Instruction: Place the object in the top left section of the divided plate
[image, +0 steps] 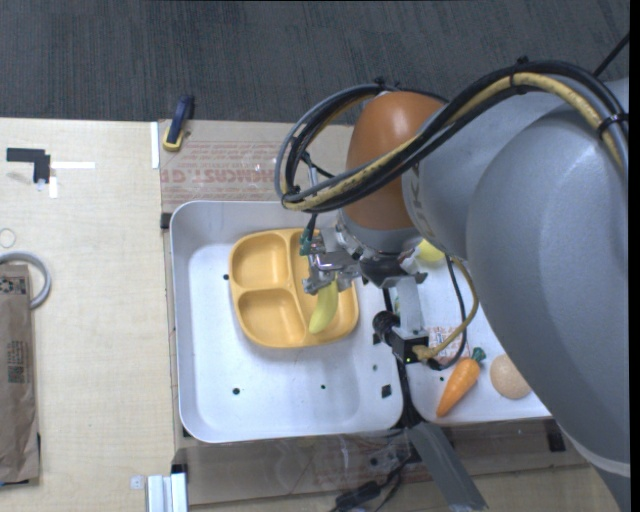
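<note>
A yellow divided plate (262, 290) lies in the left white bin (200, 330), in its upper middle part. A pale yellow-green banana-like object (322, 312) hangs or rests over the plate's right section, pointing down toward the plate's lower right rim. My gripper (326, 278) is right above the object's top end, and its metal fingers seem to close around that end. The grey arm and its orange band cover the plate's upper right corner.
The right bin (520, 405) holds a toy carrot (457, 385), a beige egg-shaped object (509, 379) and a yellow piece (431, 252) by the arm. Black cables loop over the wrist. The left bin's lower half is bare white floor.
</note>
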